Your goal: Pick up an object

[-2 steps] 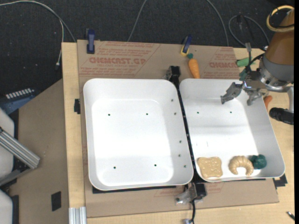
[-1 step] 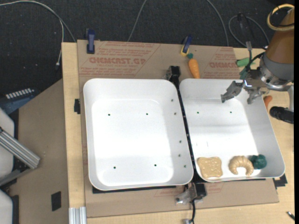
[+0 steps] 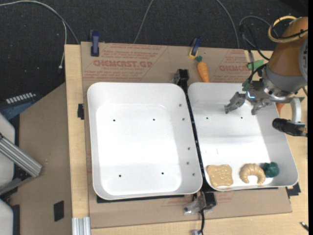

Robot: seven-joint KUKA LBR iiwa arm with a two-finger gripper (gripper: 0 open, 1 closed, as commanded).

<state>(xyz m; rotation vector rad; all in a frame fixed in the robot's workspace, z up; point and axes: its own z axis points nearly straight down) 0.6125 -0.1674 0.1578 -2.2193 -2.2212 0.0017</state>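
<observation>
In the right bin [image 3: 234, 136], three small objects lie along the near edge: a tan toast-like piece [image 3: 219, 175], a pale croissant [image 3: 253, 173] and a dark green lump [image 3: 271, 169]. My gripper [image 3: 246, 105] hangs over the far right part of that bin, well away from the three objects. Its two grey fingers are spread apart with nothing between them. An orange carrot-shaped toy [image 3: 202, 70] lies on the cardboard behind the bins.
The left bin [image 3: 139, 141] sits beside the right one, with black clamps [image 3: 182, 76] at the seam. Blue clips [image 3: 94, 43] hold the cardboard at the back. The arm's orange band [image 3: 288, 33] rises at the right edge.
</observation>
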